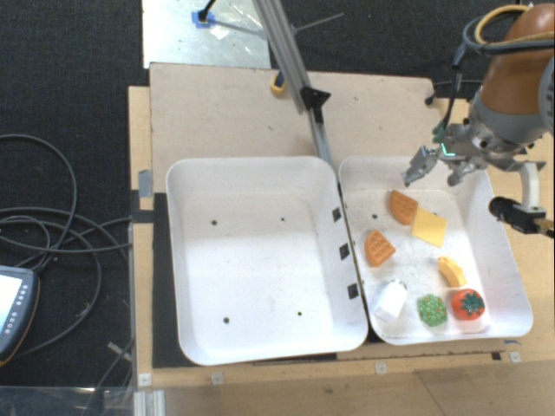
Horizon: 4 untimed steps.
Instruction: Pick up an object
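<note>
Pick not yet made: nothing is between the fingers.

We find the gripper (438, 168) spread apart and bare, hanging over the far end of the right bin (512, 271). All candidates lie on that bin's floor: a waffle (402, 207) nearest the fingers, a cheese slice (429, 227) touching it, a second waffle (378, 248), a yellow piece (451, 272), a white block (391, 300), a green piece (431, 309) and a tomato (468, 304). We judge descent, closing and lift all outstanding.

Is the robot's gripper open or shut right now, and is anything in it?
Open. The gripper hovers over the right bin's far end with its two fingers spread apart, white bin floor showing between them, nothing held.
</note>
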Tool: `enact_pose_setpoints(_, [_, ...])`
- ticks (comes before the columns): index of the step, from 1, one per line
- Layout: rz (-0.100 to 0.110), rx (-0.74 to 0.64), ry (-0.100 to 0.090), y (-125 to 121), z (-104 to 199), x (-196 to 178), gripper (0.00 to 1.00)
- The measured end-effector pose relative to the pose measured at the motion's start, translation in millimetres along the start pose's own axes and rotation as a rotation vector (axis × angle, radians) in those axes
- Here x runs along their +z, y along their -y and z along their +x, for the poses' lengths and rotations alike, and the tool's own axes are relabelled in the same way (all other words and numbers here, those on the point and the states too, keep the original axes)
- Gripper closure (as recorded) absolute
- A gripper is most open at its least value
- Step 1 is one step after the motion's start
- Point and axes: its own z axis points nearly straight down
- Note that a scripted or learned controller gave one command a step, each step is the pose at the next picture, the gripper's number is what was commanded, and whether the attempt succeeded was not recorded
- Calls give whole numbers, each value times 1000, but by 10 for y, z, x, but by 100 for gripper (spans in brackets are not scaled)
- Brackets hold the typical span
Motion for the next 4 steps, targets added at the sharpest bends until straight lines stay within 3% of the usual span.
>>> enact_pose_setpoints(1, [-4, 0, 1, -7, -1, -20, 0])
enact_pose_setpoints(4, [1, 4, 0, 160, -82, 1471, 0])
